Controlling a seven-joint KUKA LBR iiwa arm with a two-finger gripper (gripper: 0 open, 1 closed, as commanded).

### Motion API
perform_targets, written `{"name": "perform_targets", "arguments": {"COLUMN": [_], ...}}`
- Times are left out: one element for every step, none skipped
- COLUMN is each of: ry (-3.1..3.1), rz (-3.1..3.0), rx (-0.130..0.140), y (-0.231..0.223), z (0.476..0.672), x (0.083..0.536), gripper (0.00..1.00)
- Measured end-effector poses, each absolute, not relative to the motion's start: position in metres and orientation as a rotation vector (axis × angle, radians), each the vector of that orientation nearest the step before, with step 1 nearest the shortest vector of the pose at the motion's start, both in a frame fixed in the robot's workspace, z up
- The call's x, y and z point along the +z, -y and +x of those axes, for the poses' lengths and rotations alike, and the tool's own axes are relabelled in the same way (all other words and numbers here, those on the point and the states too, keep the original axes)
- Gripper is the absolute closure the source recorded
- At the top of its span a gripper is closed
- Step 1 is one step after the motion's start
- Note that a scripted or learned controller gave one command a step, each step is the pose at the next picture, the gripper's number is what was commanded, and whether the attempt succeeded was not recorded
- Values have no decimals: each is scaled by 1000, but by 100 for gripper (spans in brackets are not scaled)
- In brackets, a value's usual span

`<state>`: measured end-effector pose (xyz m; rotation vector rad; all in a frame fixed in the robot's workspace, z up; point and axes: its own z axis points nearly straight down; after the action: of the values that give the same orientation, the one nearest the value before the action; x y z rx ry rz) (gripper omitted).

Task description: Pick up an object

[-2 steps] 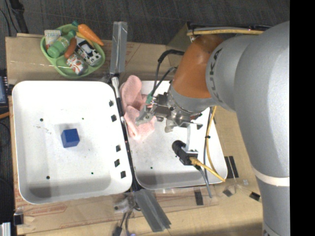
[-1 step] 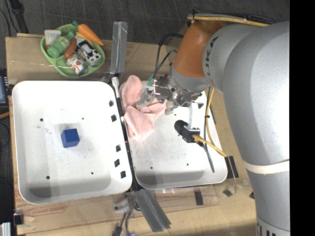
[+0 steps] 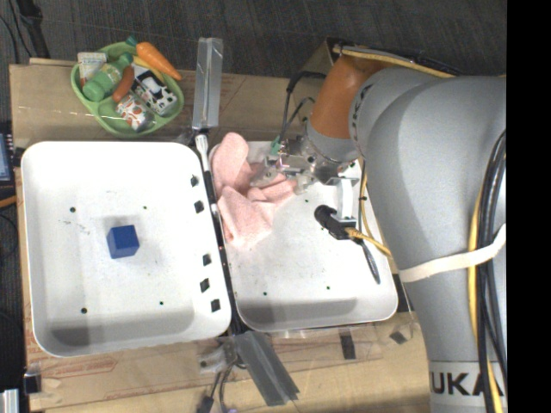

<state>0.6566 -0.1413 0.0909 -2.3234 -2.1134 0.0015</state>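
While on wood (image 3: 52, 84), white bins (image 3: 52, 231)

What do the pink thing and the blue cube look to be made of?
Pink cloth: soft fabric, likely terry or fleece, matte; it lies crumpled in folds. Blue cube: rigid, probably foam, plastic or painted wood; flat faces, sharp edges, even colour. Which one, cannot tell.

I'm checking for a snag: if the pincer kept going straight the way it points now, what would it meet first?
Most likely the pink cloth: the pincer points down-left into its folds in the right bin. Depth is unclear.
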Motion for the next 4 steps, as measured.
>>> {"name": "perform_targets", "arguments": {"ry": [2092, 2303, 2387, 2489], "rz": [-2341, -2140, -2037, -1912], "rx": [4, -1, 4, 3], "y": [139, 187, 115, 117], "z": [656, 658, 657, 606], "x": [90, 93, 90, 91], "gripper": [0, 0, 0, 0]}}
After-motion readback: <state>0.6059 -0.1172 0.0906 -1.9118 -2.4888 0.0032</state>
